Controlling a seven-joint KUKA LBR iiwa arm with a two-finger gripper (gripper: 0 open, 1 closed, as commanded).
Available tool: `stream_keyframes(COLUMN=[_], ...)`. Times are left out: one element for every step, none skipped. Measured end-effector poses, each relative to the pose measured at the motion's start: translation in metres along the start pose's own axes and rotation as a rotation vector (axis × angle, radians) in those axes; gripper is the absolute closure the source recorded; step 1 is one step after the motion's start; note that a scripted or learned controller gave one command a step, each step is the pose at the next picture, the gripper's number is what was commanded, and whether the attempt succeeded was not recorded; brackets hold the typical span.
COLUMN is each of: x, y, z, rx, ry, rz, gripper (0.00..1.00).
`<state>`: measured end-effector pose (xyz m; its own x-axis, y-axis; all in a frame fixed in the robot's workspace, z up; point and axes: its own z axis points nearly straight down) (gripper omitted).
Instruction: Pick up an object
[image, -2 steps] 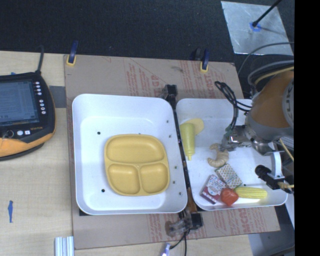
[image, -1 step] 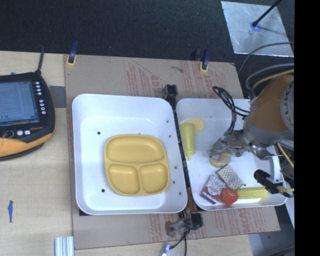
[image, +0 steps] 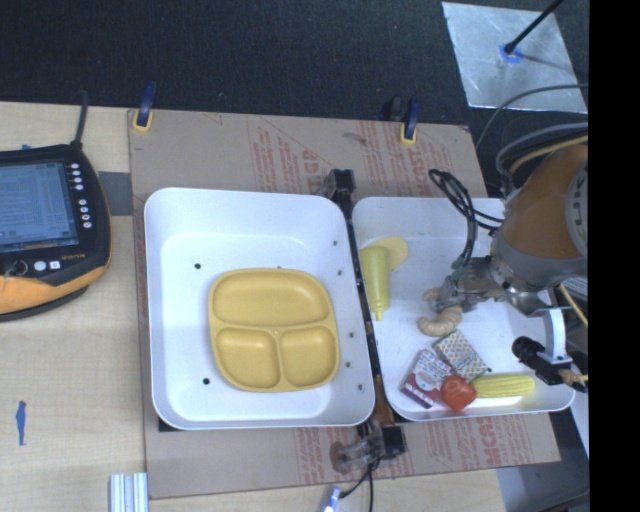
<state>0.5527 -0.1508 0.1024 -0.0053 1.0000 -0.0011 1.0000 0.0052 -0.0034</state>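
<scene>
Crowding the near edge of the right bin (image: 400, 215), a corn cob (image: 505, 385), a tomato (image: 458, 392) and small packets (image: 432, 372) lie close together. Just beyond, the tool (image: 452, 296) sits low over a peanut (image: 439, 323); whether it is clenched or released I cannot tell. Such tight clutter could make a grab slip or nudge neighbours. Farther left, a yellow bottle (image: 378, 275); the left bin (image: 180, 225) holds a yellow tray (image: 272, 328).

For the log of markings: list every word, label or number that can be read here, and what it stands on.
Nothing can be read for certain.
Red print on the cardboard sheet: too faint and blurred.
Screen of the control pendant: text lines too small.
Snack packets in the right bin: print too small.
</scene>
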Motion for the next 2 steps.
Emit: stream_keyframes(x=[0.015,0.083], y=[-0.043,0.022], z=[-0.088,-0.111], rx=[-0.006,-0.003], ry=[0.001,0.004], rz=[0.003,-0.003], gripper=[1.0,1.0])
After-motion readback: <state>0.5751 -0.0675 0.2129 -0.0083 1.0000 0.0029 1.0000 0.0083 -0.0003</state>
